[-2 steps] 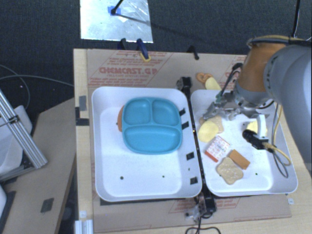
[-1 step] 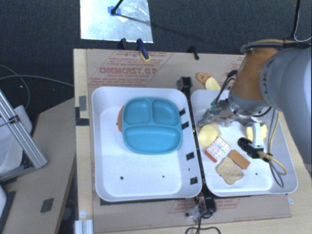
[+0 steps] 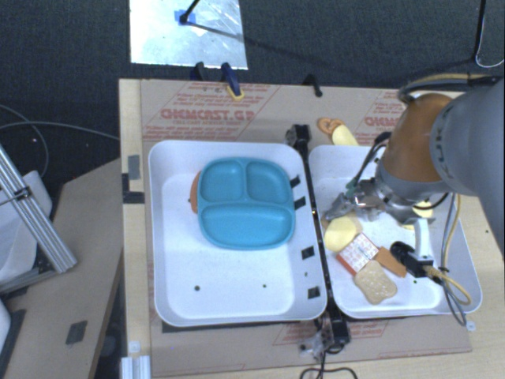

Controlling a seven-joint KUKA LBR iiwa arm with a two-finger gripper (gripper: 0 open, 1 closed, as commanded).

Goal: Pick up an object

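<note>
Camera view looked down on two white bins, and I took the blue divided plate (image 3: 245, 204) in the left bin (image 3: 177, 290) as my landmark. Right of that plate, past the divider, the right bin (image 3: 458, 251) held a small heap of play food: a pale yellow rounded piece (image 3: 341, 233) nearest the plate, then a red-and-white checked packet (image 3: 359, 252) just beyond and touching it, then a tan cracker-like slab (image 3: 375, 283) farther out and lower. The gripper (image 3: 353, 201) hung directly above the yellow piece, on the side away from the plate, but the wrist hid its tips, so I could not tell how they stood, nor whether anything sat between them. The yellow piece looked the likeliest target: light, smooth, probably hard plastic, so apt to squirt out of a pinch. I judged it best taken across its narrow middle, squarely. The flat packet would give little edge to catch. An orange sliver (image 3: 193, 192) peeked from under the plate's far side.
</note>
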